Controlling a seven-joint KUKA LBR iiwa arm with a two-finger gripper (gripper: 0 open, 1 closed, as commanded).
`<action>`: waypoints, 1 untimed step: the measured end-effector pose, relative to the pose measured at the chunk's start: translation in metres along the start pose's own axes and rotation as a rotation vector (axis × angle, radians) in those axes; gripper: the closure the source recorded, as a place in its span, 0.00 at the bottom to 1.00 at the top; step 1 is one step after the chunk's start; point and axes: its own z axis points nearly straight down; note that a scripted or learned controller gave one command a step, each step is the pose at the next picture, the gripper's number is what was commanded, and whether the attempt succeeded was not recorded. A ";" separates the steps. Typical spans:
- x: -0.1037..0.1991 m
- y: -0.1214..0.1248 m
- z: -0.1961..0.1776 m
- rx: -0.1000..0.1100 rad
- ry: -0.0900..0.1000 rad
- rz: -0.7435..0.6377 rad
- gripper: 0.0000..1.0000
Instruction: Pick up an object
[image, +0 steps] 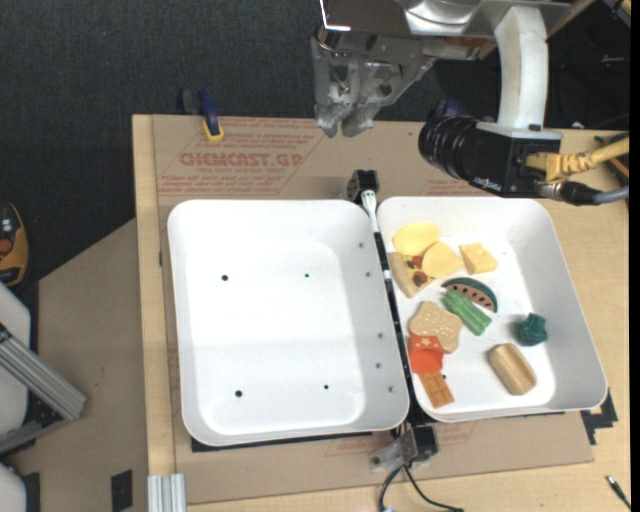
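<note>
Right bin (572, 300) holding small toy foods: two yellow rounds (428, 250), a yellow wedge (478, 258), a watermelon slice (470, 296), a speckled cracker (436, 326), a red piece (426, 354), a tan cylinder (512, 368) and a teal lump (530, 329). All look light, stiff and smooth; the cylinder, lying clear of its neighbours, likely offers the easiest grasp across its width. The gripper (342, 122) hangs above the bin's far-left corner; whether it is clenched cannot be told.
</note>
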 end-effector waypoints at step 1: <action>0.001 0.000 -0.011 -0.003 0.001 0.000 1.00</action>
